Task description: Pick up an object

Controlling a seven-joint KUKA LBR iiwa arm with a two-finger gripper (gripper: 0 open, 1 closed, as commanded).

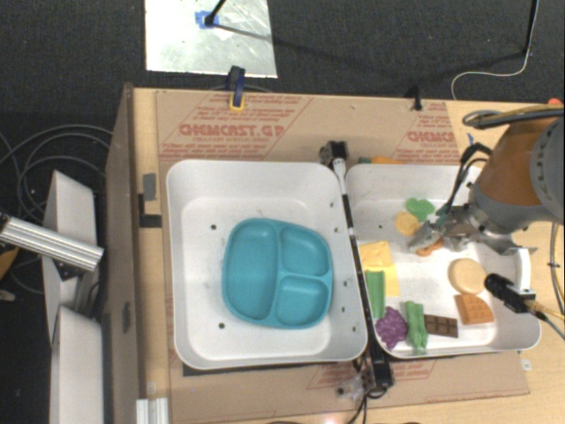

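Two white bins side by side on a bench; left bin (pixel 190 237) holding a blue plate (pixel 276 272) with three sections, lying flat near the middle; right bin (pixel 521 329) full of toy food. Down inside the right bin, a grey arm (pixel 521 179) with an orange band, reaching in from the right; gripper (pixel 430 239) low over the bin floor, just right of a round yellow piece (pixel 407 223); can't tell if apart or together, too small and blurry; something orange (pixel 426 250) right under the tip, touching or nearly so, can't tell which. Above the gripper, a green leafy piece (pixel 420 208); left of it, near the bin wall, a yellow cheese block (pixel 376 254) with a green strip (pixel 375 291) below. Below the gripper, a tan bun (pixel 467 276), a waffle (pixel 474 309), a brown chocolate bar (pixel 440 327), a green stick (pixel 414 325) and purple grapes (pixel 392 327), all close together along the near side of the bin.
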